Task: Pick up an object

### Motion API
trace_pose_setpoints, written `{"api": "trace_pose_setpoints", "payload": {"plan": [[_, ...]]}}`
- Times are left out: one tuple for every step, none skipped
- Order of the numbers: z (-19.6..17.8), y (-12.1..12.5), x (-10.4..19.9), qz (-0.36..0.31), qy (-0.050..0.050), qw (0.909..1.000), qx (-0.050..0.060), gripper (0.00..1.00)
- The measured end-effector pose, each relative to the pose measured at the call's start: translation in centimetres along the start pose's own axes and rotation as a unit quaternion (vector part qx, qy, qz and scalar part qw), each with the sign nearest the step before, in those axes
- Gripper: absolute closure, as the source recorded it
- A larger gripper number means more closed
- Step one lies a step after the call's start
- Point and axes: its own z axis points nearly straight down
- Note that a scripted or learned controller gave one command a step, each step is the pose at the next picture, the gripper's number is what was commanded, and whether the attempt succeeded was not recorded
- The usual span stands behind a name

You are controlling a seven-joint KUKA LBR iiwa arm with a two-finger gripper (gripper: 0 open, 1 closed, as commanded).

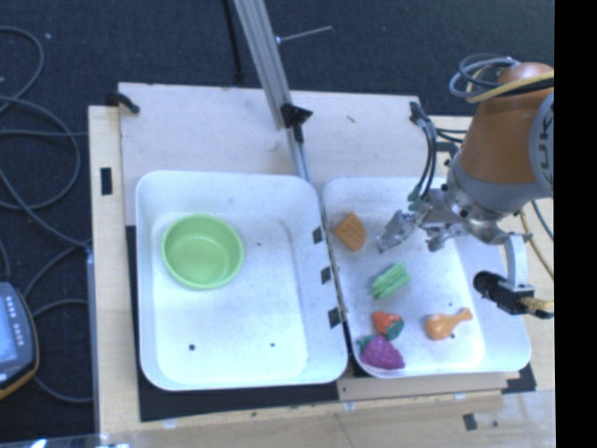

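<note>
In the right bin [485,343], the end effector [396,233] hovers — grip state unclear — the green toy [390,280] just nearer.

Looking glossy and plastic: round lime-green plastic bowl [203,250]; looking matt and speckled: shallow white plastic bins [233,362].

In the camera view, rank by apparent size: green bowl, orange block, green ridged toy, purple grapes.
1. green bowl, clearly largest.
2. purple grapes, green ridged toy and orange block look too alike to rank.
</note>
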Motion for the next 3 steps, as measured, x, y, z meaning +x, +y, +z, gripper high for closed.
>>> {"api": "trace_pose_setpoints", "payload": {"plan": [[0.0,0.0,0.0,0.001,0.0,1.0,0.0,0.0],[4.6,-0.1,-0.9,0.002,-0.001,1.0,0.002,0.0],[9.1,-0.6,-1.7,0.002,-0.001,1.0,0.002,0.0]]}}
